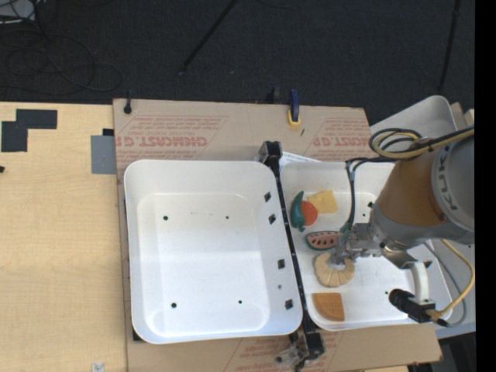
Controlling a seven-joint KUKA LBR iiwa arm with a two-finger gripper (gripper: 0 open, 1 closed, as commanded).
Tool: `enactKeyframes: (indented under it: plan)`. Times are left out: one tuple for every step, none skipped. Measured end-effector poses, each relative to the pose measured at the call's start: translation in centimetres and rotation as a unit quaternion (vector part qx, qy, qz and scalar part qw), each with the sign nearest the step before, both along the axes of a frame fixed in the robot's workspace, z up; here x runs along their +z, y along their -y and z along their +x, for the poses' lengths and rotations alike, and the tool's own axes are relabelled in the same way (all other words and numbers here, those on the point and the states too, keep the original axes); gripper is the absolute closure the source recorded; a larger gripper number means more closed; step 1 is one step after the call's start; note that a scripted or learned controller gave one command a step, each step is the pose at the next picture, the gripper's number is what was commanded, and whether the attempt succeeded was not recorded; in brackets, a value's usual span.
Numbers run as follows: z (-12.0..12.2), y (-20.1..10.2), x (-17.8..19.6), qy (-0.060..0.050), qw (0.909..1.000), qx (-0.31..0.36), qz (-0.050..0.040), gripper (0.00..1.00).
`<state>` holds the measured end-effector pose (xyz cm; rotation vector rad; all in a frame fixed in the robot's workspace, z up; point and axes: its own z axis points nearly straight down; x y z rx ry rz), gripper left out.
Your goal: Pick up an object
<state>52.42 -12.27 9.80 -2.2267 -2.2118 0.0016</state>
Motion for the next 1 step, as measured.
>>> enactKeyframes:
  plan:
    - [4.79,-2.2,7.23,0.005,1.0,0.005,-0.0009,1.0]
